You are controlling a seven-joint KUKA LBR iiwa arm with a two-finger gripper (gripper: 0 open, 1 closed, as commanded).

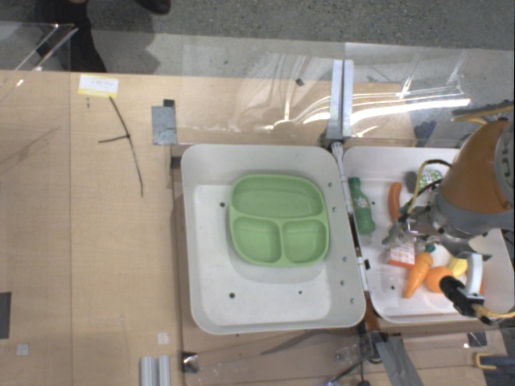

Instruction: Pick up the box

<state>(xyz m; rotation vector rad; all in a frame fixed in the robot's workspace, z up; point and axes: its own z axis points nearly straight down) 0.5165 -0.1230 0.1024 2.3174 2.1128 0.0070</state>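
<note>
The box (400, 255) is small, orange-red and white, and lies in the right bin (378, 167) near its left-middle. My gripper (410, 232) hangs from the grey wrist (471, 215) under the orange band (487, 167). It sits low in the bin, right above the box's upper edge. Its metal tip overlaps the top of the box, so I cannot make out contact.
Around the box lie a carrot (415, 275), an orange ball (438, 278), a yellow piece (459, 265), a red sausage (394, 200) and a green bottle (361, 207). The left bin (201, 240) holds a green divided plate (279, 219). A clear divider post (341, 103) stands between the bins.
</note>
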